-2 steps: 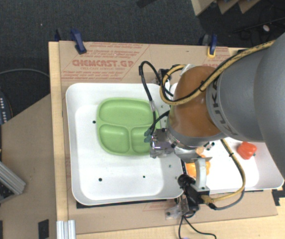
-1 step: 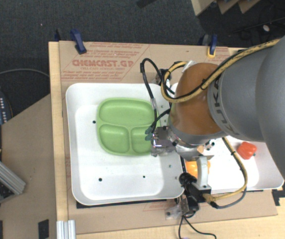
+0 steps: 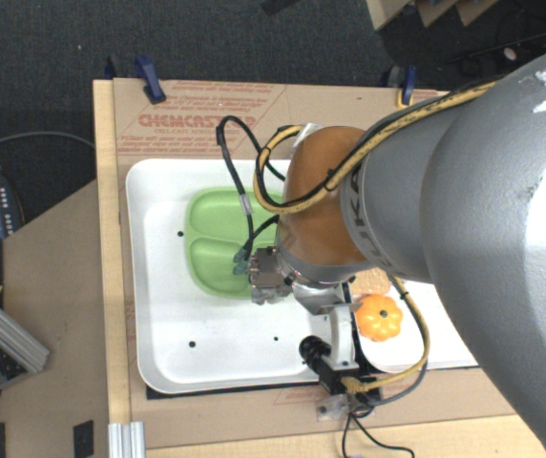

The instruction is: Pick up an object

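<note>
green dish: right part hidden under arm
right bin: mostly covered by arm
arm: cut off at right edge
pumpkin: top edge hidden by wrist

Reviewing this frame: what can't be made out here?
- Gripper: its fingers sit beneath the orange band and wrist, so their state and any contact are hidden.
- Green object: its right side is covered by the wrist.
- Orange pumpkin-like object: partly overlapped by cables.
- Right bin: mostly covered by the grey arm.
</note>
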Robot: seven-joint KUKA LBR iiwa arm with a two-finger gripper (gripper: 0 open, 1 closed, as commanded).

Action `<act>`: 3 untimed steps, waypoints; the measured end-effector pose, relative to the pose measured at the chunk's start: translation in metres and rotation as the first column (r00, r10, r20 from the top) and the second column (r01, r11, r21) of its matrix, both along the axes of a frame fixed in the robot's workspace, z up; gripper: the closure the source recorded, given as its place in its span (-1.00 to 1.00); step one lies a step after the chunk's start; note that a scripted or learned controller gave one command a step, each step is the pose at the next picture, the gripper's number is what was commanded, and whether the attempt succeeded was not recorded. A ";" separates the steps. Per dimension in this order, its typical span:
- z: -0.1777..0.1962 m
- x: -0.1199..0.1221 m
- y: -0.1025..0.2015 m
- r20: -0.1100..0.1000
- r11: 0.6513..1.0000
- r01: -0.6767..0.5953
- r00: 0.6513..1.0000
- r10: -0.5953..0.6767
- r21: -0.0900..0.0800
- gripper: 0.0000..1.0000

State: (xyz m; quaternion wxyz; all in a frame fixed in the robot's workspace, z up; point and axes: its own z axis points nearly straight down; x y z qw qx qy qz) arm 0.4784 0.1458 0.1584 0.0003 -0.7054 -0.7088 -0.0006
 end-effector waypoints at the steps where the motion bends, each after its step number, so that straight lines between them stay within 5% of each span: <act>1: 0.207 0.045 0.037 0.020 1.000 0.000 1.000 0.000 0.007 1.00; 2: 0.190 -0.001 -0.067 -0.006 1.000 0.015 1.000 -0.015 -0.003 1.00; 3: 0.203 0.011 0.088 0.002 1.000 -0.011 1.000 0.011 0.004 1.00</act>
